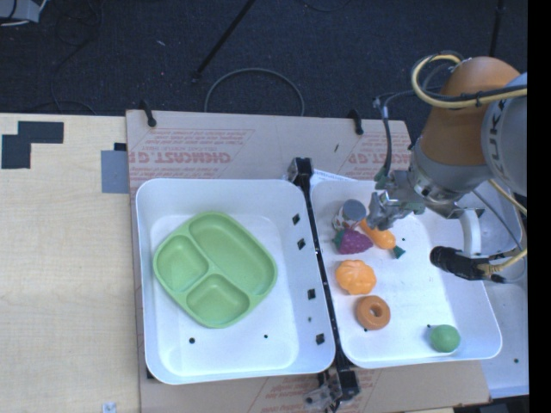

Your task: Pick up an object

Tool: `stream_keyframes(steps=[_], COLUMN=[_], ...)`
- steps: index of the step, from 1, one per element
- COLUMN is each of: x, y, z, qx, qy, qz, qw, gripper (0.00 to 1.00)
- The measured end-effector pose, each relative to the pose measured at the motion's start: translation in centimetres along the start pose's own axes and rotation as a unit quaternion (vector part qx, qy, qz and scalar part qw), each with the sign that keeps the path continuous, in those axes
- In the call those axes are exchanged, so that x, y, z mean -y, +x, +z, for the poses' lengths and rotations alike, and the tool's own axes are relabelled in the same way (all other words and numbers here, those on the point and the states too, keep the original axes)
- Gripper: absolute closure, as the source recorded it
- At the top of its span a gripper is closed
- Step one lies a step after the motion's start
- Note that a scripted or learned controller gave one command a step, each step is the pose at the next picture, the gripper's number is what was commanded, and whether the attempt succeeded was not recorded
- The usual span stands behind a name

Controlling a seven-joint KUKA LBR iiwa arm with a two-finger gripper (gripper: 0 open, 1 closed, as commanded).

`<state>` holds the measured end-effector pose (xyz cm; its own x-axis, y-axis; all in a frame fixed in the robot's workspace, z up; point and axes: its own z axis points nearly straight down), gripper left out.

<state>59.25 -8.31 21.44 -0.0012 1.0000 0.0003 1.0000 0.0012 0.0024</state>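
Camera view: two white bins side by side on a cardboard sheet, black divider (314, 256) between them as landmark. Left of the divider, the left bin (164, 351) holds a green three-compartment tray (214, 268), set at a slant. Right of the divider, the right bin (482, 338) holds the loose objects. Closest to the divider, a purple piece (353, 242), with a small grey cup (352, 211) just behind it. Touching the purple piece on its far side from the divider, an orange carrot-like piece (379, 236). Nearer the camera, an orange round fruit (355, 277), then a brown ring donut (373, 312) just past it. Well away from the divider, near the bin's front right corner, a green ball (444, 338). Arm enters from the right; gripper (385, 213) hangs low over the carrot piece's upper end. Finger state cannot be made out; contact with the carrot unclear.
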Motion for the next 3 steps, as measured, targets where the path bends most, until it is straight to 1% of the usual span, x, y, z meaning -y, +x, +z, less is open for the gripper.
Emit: stream_keyframes(steps=[1, 2, 3], x=[0.8, 1.8, 3.1], y=[-0.2, 4.9, 10.0], z=[-4.7, -3.0, -1.6], qx=[0.0, -0.001, -0.001], qy=[0.0, 0.004, 0.004], qz=[0.0, -0.001, -0.001], qw=[1.0, 1.0, 1.0], gripper=[1.0, 1.0, 1.0])
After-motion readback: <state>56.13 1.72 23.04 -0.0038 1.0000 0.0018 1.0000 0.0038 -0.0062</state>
